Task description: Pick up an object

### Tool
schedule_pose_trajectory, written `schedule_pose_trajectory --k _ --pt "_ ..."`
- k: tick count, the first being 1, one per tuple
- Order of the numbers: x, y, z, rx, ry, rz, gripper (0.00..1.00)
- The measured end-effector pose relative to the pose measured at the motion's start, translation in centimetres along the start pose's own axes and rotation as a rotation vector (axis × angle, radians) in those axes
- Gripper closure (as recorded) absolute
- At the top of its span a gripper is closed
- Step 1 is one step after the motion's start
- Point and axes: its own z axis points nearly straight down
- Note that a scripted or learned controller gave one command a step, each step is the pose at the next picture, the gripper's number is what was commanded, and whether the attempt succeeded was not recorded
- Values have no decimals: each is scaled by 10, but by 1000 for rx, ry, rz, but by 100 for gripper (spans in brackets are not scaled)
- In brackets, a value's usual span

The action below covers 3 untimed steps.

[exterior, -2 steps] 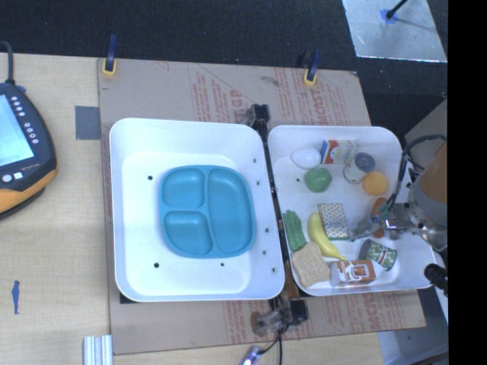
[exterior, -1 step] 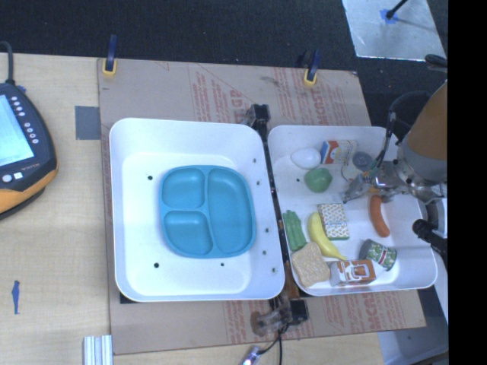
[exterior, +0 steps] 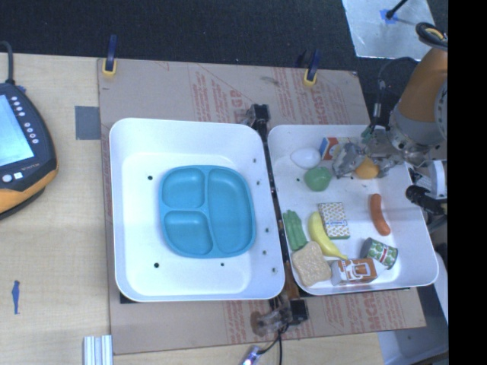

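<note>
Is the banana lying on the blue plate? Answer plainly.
No, the banana lies in the right bin, between the green pickle and patterned box.

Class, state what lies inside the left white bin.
A blue divided plate lies in the left bin, its three compartments bare. The bin floor beneath the plate is covered from sight.

Grey arm [exterior: 420, 97] reaches in from right, orange band above wrist; gripper [exterior: 351, 160] low, angled leftward.
</note>
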Motion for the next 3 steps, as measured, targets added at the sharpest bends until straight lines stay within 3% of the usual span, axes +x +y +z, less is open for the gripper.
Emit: schedule_pose_trajectory --k 1,2,3 --pt "-2 -5 -6 24 3 -2 100" --pt "1 -72 -21 -36 -10 2 100" --pt "1 -72 -21 -36 -10 2 0"
